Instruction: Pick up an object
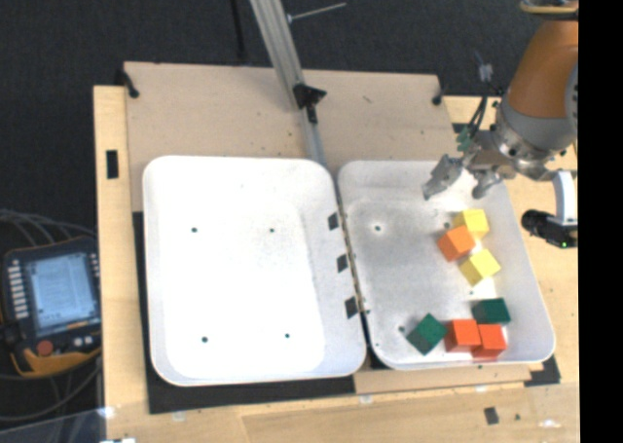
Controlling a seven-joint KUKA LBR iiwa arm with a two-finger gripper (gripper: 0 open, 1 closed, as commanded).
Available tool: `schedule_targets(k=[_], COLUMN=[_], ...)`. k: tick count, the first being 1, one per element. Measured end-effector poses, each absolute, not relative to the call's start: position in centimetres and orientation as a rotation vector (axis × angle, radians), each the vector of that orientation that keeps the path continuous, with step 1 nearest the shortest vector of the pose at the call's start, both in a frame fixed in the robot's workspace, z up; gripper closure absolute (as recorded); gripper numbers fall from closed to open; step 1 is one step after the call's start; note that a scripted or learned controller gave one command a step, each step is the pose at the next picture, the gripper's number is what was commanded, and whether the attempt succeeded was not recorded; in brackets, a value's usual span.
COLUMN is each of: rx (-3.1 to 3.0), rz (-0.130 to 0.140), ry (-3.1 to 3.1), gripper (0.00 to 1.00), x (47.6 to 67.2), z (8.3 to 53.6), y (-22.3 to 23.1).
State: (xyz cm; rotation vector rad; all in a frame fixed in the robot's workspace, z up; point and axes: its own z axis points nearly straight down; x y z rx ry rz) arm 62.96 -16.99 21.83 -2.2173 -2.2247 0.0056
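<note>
Several small blocks lie in the right bin (389,266). A yellow block (476,222) and an orange block (456,242) touch near the bin's upper right, with another yellow block (479,266) just below them. Two green blocks (492,311) (424,333) and two orange blocks (463,334) (492,339) cluster at the front right. My gripper (460,178) hangs over the bin's back right part, a little above the yellow and orange pair. It is open with nothing between its fingers.
The left bin (243,266) sits beside the right one, joined by dark clips. A slanted metal pole (277,32) rises from behind the bins. A teach pendant (54,295) lies off the bench at the left.
</note>
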Motion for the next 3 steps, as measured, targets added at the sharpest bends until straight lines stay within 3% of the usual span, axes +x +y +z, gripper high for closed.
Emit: schedule_targets(k=[1, 2, 3], rx=[-2.221, -2.217, -2.223], rz=[0.007, 0.006, -0.004], ry=[-2.219, -2.224, -2.228], gripper=[0.0, 0.0, 1.0], x=[62.0, 62.9, 63.1], z=[16.3, 10.8, 12.3], y=[-17.7, -17.4, -17.5])
